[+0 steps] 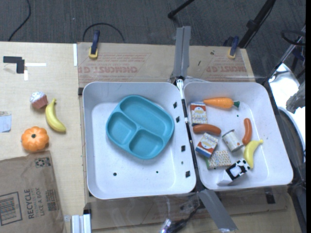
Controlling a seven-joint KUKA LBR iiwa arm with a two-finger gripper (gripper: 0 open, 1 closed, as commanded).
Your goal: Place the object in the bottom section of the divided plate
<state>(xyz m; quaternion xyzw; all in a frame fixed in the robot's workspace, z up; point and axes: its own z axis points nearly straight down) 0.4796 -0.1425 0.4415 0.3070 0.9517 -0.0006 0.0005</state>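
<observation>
Divided plate [140, 126] lies in the left bin [97, 178].

Cut off and unreadable

The paper bag [26, 193] ran off the bottom-left corner; print on the small cartons [198, 114] was too small to read.

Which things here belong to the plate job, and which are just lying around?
Job: divided plate; right bin's items: carrot, two sausages, small boxes, can, banana.
Lying about: pumpkin, cupcake, second banana, paper bag.
</observation>
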